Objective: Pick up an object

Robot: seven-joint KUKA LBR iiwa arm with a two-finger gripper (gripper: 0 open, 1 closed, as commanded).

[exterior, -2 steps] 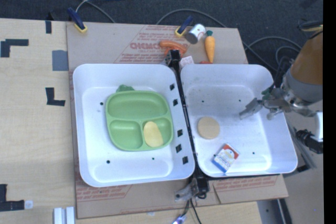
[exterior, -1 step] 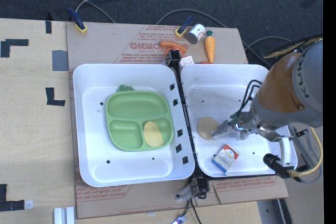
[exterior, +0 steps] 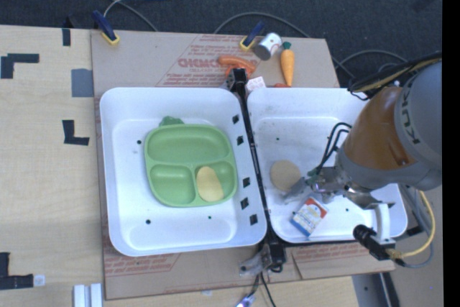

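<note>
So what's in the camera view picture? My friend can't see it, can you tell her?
A grey and orange robot arm reaches into the right white bin, its hand low between a round tan object and a small packet. The left white bin holds a green divided plate with a yellow item.

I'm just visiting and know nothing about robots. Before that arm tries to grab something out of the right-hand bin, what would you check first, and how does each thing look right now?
1. Something to pick within reach: ok. A tan round piece and a small packet lie in the right bin.
2. Gripper over a target: ok, roughly. It sits low beside the tan round piece, above the packet.
3. Fingers ready to close: cannot tell; the wrist hides them.
4. Anything already held: cannot tell.
5. Targets apart from each other: ok. The two lie close but do not touch.
6. Left bin undisturbed: ok. The green tray with its yellow piece lies well away.
</note>
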